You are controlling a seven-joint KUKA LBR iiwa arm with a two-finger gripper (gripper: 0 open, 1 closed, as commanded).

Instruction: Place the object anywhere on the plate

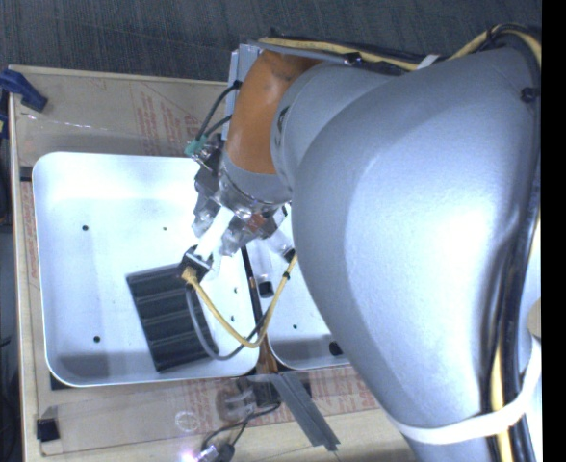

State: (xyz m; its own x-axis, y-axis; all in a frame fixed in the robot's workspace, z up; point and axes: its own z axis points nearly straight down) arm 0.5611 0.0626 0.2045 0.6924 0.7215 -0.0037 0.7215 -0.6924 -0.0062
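Here, gripper over the left white bin, grip state impossible to tell

Desk: tan top. Bears two shallow white bins side by side: left bin, right bin partly hidden. Blue clamp at far-left corner.

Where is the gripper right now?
In the camera view the gripper sits over the right side of the left bin, close to the edge it shares with the right bin, just below the arm's orange band.
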